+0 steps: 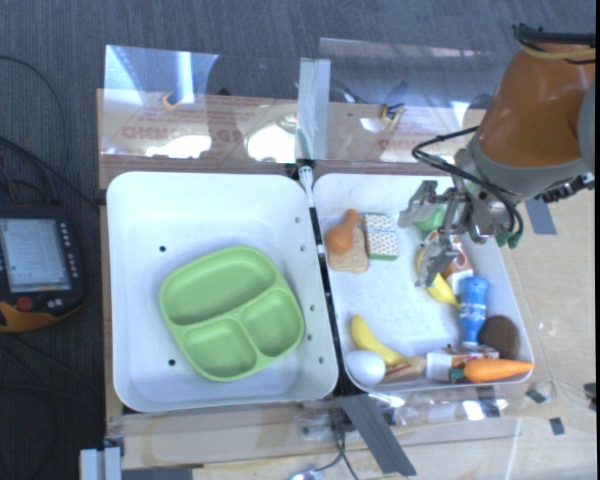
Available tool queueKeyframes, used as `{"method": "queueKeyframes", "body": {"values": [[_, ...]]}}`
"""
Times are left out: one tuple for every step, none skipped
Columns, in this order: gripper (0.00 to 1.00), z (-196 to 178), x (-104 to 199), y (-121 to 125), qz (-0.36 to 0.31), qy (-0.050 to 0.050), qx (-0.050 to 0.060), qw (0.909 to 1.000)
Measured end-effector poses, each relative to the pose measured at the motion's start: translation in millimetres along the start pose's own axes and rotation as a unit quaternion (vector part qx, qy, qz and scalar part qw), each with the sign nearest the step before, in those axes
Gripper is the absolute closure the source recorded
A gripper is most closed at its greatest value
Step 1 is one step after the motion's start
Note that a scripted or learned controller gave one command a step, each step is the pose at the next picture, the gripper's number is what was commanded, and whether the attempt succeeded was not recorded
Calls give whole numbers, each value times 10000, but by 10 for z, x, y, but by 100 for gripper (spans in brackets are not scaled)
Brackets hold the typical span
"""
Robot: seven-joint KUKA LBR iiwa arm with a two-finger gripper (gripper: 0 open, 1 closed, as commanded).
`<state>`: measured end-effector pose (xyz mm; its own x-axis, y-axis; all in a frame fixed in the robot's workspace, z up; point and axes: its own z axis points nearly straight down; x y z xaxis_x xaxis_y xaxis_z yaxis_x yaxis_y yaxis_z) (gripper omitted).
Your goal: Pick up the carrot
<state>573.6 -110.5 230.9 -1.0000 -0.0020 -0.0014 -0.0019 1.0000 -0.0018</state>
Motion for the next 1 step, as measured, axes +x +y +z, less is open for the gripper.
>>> {"method": "queueKeyframes", "body": {"values": [[0, 1190, 276, 158, 425, 65, -19, 9991]]}}
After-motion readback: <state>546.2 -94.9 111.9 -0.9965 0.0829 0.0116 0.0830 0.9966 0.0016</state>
